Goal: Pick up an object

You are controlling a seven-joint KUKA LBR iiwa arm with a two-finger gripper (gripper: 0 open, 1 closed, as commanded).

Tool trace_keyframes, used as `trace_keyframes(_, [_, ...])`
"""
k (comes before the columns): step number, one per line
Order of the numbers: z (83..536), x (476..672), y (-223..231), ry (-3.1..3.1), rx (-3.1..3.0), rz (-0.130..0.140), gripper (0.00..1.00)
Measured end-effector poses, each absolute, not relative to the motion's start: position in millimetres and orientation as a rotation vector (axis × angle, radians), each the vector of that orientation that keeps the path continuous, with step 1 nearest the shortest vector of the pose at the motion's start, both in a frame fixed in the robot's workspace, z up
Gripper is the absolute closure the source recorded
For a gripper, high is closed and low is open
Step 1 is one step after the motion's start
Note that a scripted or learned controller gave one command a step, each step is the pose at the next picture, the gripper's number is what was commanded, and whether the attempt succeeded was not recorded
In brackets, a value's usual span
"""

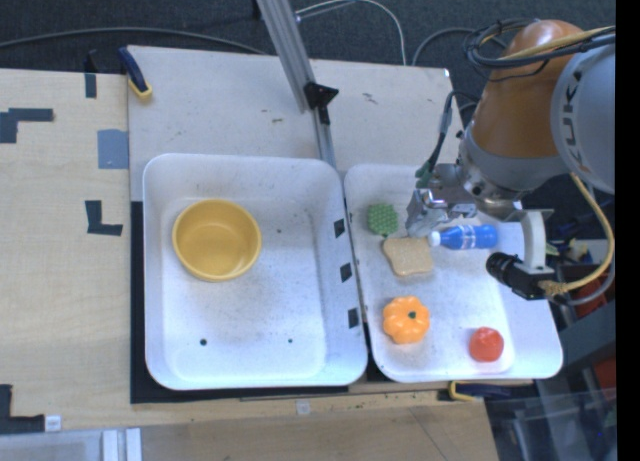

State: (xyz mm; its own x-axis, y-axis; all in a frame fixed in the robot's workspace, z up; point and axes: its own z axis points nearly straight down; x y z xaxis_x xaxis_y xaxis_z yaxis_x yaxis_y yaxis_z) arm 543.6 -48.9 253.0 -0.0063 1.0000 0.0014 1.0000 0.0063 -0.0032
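Observation:
The right bin (530,349) holds a green scrubby piece (381,218), a tan bread slice (408,256), an orange pumpkin (406,319), a red tomato (486,344) and a blue bottle (466,238) lying on its side. My gripper (428,207) hangs over the bin's upper part, just right of the green piece and above the bread slice, with the bottle at its right. Nothing shows between its fingers. The arm's orange band and grey wrist cover the bin's far right corner.
The left bin (290,319) holds a yellow bowl (216,239) at its left side. A slanted metal pole (290,39) rises behind the bins. Cables lie on the dark floor behind, and a black fitting (515,274) juts over the right bin's edge.

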Motion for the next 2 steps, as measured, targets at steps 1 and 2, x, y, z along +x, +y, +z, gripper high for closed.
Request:
trace_keyframes(1, [257.3,537.8,6.6,-2.228,-2.211,0.000,1.00])
trace_keyframes(2, [243.1,536.5,62.5,-2.226,-2.211,0.004,1.00])
